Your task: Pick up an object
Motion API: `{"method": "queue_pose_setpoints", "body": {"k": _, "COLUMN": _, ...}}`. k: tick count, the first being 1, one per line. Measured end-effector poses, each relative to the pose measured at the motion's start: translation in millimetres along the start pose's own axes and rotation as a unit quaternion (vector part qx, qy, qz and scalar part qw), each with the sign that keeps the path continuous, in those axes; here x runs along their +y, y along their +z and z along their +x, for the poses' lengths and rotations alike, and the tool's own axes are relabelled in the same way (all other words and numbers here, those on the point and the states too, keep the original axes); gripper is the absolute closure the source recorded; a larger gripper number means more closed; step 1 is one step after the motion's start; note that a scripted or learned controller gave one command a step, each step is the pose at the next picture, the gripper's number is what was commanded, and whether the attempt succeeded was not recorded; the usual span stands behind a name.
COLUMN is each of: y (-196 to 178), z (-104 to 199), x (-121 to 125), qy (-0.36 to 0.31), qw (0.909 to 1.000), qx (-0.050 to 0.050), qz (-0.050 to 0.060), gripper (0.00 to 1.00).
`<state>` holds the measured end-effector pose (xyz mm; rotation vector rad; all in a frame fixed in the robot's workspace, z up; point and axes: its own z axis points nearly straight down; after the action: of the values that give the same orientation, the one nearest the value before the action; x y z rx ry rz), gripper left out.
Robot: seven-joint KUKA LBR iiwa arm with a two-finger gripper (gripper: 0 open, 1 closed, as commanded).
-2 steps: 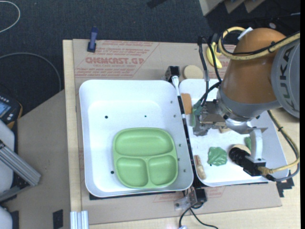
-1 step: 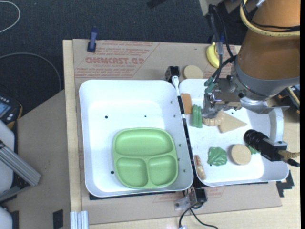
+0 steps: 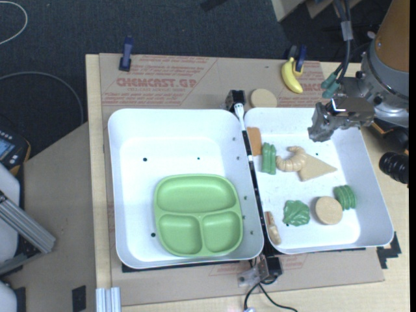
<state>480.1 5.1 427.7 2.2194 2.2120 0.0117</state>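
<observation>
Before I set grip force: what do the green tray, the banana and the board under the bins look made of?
Green tray: likely moulded plastic, matte, with smooth rounded compartments. Banana: probably a plastic toy, judging by its uniform glossy yellow. Board: looks like brown cardboard, dull, with red printed lettering.

The grey metal arm with its orange band [image 3: 395,25] comes in from the upper right corner of the camera view, its broad rounded body filling that corner. Below the orange section sits a pale grey wrist collar [image 3: 389,77], and dark cables with small green connectors [image 3: 330,83] run down alongside it. From the wrist the dark grey two-finger hand [image 3: 318,132] reaches down and to the left, tilted at a slant, its tip hanging above the upper right part of the right-hand white bin [image 3: 370,194]. Nothing shows between its fingertips.
</observation>
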Motion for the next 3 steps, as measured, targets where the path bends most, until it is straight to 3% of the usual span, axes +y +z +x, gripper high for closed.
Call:
{"method": "queue_pose_setpoints", "body": {"k": 1, "y": 69.7, "z": 29.3, "x": -2.4, "qy": -0.003, "qw": 0.9999, "qx": 0.000, "qz": 0.010, "gripper": 1.00}}
{"method": "queue_pose_setpoints", "body": {"k": 2, "y": 35.7, "z": 25.9, "x": -0.9, "qy": -0.002, "qw": 1.0000, "qx": 0.000, "qz": 0.003, "gripper": 1.00}}
{"method": "queue_pose_setpoints", "body": {"k": 3, "y": 139.0, "z": 34.6, "x": -3.8, "qy": -0.001, "qw": 0.9999, "qx": 0.000, "qz": 0.011, "gripper": 1.00}}
